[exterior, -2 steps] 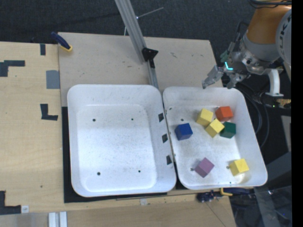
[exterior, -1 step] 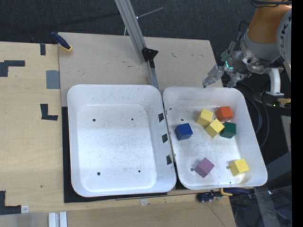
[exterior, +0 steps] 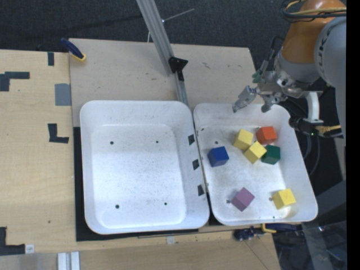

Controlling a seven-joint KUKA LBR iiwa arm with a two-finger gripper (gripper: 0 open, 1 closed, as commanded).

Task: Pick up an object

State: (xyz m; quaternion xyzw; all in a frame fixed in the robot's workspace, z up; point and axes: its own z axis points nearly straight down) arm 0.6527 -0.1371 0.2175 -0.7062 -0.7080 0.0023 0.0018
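The pincer [exterior: 254,103] hangs over the top edge of the right bin [exterior: 298,207], fingers spread apart with nothing between them. All the blocks sit in that bin: orange cube [exterior: 267,134], two yellow cubes [exterior: 244,139] [exterior: 255,151] touching, green cube [exterior: 271,154] beside them, blue cube [exterior: 218,156] toward the left, purple cube [exterior: 243,198] and another yellow one [exterior: 284,198] near the bottom. The left bin [exterior: 90,117] shares the tabletop [exterior: 34,162].
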